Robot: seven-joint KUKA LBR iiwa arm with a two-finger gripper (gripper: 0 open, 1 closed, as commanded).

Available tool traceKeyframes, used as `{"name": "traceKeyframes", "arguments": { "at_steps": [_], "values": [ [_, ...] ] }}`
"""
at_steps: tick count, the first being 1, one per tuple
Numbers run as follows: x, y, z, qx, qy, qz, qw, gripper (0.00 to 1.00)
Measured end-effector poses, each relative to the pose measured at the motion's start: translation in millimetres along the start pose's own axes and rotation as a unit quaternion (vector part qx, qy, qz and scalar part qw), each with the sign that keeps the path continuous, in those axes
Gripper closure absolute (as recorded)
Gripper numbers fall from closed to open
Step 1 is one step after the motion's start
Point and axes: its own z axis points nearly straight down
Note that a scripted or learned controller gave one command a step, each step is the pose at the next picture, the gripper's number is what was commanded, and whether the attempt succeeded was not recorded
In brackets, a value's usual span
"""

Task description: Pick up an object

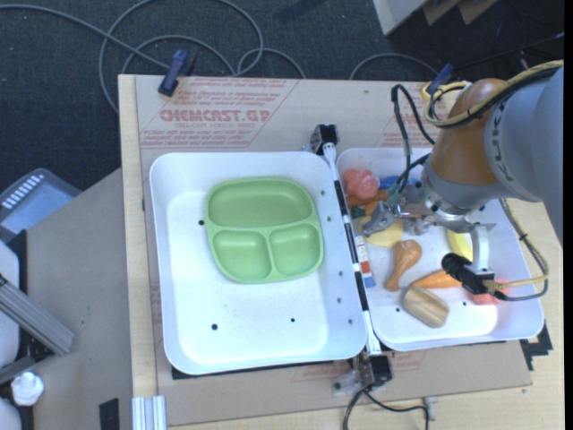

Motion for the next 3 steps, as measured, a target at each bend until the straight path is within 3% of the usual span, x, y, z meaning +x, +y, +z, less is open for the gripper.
{"name": "traceKeyframes", "arguments": {
  "at_steps": [1,2,3],
  "values": [
    [-17,-36,5,0.002,0.0,0.001,1.0,0.0],
    [-17,-36,-5,0.001,0.0,0.001,1.0,1.0],
    [52,-20,-96,0.0,0.0,0.0,1.0,1.0]
  ]
}}
